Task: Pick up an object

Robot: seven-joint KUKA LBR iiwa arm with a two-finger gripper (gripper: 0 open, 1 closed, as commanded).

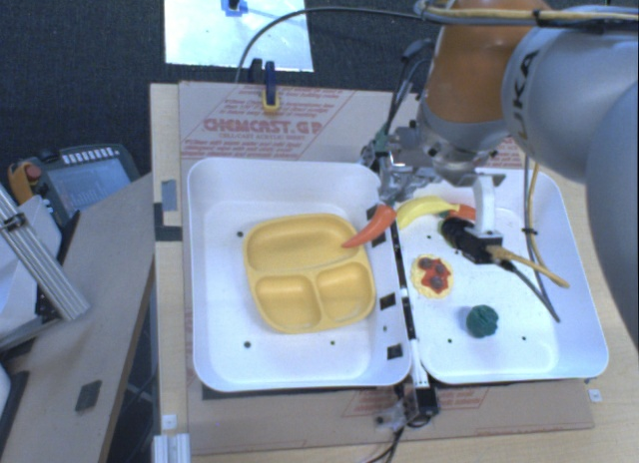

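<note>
A green ball (483,320) lay nearest in the right bin (569,351), a small pizza (433,275) beyond it. Farther back, the jaws (391,195) gripped an orange carrot (369,227) over the yellow divided tray (305,271), a banana (424,210) beside.

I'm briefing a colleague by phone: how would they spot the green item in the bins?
Look at the right white bin, the one the grey arm hangs over. Near its front edge, below a small flat pizza slice, sits the green ball. It is the one dark green, round, bumpy thing there; its neighbours are yellow, orange or red.
</note>
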